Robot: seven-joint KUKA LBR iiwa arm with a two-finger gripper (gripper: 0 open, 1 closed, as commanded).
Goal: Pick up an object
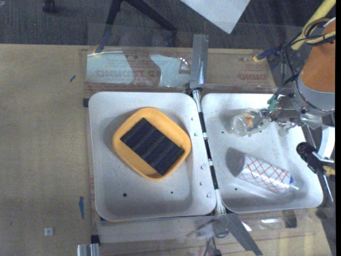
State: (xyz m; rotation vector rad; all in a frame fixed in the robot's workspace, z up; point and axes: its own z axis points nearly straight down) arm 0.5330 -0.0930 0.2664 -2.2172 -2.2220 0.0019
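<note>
Nearest, a checked paper cone (264, 174) lies below the claw (259, 118), whose grip I cannot tell.

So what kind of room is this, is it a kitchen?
Probably a robot lab or workshop, not a kitchen. A robot arm reaches over two white bins: the left bin and the right bin, on a wooden bench, and an office chair base stands behind.

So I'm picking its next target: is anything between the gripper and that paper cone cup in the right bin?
Nothing visible blocks it. The gripper sits by a clear glass object at the bin's far side; the cone cup lies apart, nearer the front, uncovered.
</note>
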